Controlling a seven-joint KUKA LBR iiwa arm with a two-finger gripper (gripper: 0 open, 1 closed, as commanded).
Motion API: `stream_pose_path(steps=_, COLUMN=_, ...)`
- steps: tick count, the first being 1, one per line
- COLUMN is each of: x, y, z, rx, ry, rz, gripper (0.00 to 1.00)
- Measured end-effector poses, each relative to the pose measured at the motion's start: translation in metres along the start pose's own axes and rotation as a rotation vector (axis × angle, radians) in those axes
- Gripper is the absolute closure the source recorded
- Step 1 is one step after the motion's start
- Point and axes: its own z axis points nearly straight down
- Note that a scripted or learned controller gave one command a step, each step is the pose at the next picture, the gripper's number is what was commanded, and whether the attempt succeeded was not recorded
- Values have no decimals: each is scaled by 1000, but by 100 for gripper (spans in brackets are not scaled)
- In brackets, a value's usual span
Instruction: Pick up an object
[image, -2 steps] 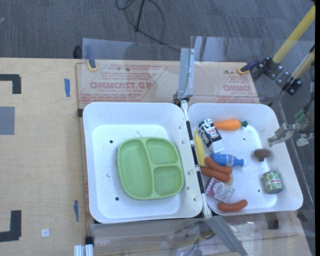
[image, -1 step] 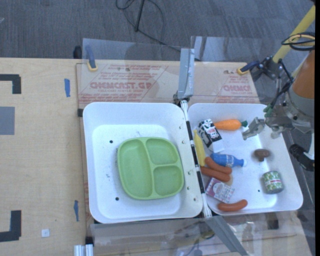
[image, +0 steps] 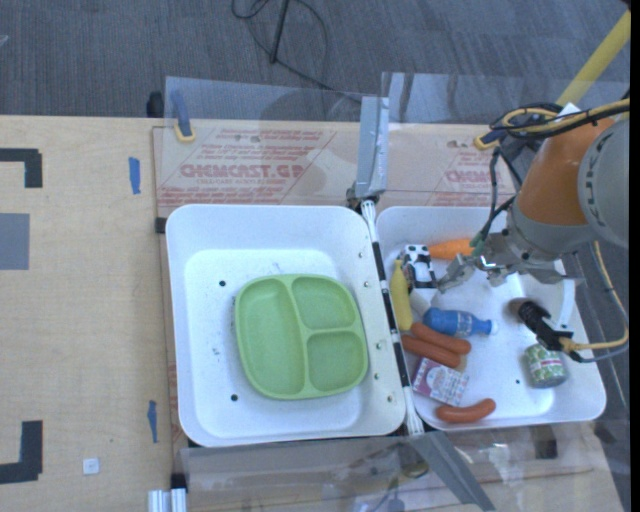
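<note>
The right bin (image: 585, 400) holds several small things. A yellow banana (image: 401, 295) lies along its left wall, with a black-and-white toy (image: 418, 262) and an orange carrot (image: 452, 247) at the back. A blue bottle (image: 455, 322) lies on its side in the middle, above two brown sausages (image: 436, 346). A pink packet (image: 440, 381) and another sausage (image: 465, 410) lie near the front, and a green-labelled can (image: 545, 364) stands at the right. My gripper (image: 455, 273) hangs low over the back of this bin, just right of the toy and above the bottle, with nothing seen in it.
The left bin (image: 190, 300) holds a green divided plate (image: 300, 335). A grey divider (image: 372, 150) stands behind the gap between the bins. The arm (image: 560, 190) comes in over the right bin's back right corner.
</note>
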Motion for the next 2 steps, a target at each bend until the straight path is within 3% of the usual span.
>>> stream_pose_path(steps=1, x=18, y=49, z=12, rx=7, ry=-1, rz=-83, gripper=0)
stream_pose_path(steps=2, x=18, y=49, z=2, rx=7, ry=-2, rz=-85, gripper=100)
